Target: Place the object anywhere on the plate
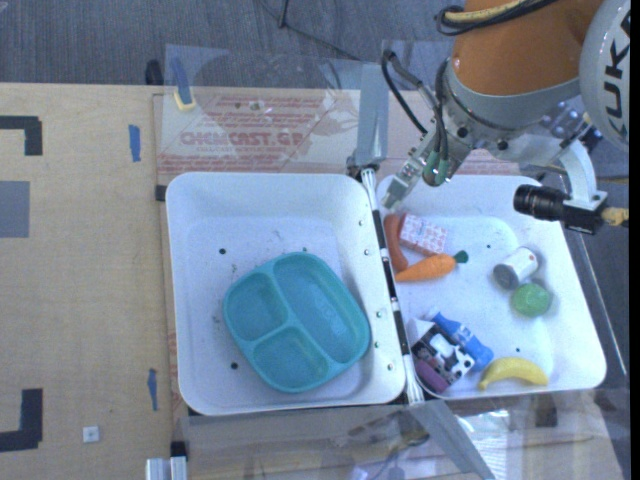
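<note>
While the tool hangs, grip unreadable, one plate, one carrot and one banana lie below.

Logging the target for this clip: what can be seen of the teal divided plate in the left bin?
The teal divided plastic plate is a rounded rectangle with three compartments: one large along its upper right, two smaller along its lower left. It looks smooth and matte. It lies flat, turned at a slant, on the floor of the left white bin, toward the bin's lower right. Nothing lies in any compartment.
</note>
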`<state>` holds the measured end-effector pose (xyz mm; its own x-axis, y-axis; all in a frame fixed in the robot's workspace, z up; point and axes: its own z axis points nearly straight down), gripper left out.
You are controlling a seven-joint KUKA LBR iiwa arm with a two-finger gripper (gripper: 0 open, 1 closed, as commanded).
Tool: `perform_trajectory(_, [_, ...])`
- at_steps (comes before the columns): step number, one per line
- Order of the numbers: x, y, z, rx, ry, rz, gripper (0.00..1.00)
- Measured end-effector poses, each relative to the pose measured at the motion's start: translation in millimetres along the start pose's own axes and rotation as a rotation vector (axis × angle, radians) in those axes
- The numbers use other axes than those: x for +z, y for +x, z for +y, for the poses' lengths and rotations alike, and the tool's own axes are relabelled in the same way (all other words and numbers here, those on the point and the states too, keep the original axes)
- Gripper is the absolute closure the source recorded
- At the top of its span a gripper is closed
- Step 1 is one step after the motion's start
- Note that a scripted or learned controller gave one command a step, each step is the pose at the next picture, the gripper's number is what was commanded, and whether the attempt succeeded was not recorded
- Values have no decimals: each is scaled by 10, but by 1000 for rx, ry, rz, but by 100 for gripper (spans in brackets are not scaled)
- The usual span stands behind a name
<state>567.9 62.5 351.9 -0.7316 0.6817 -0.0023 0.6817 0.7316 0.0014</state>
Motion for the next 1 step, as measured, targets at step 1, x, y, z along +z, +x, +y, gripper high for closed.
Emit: perform_trajectory(1, [1421, 321, -354, -58, 1, 3, 100])
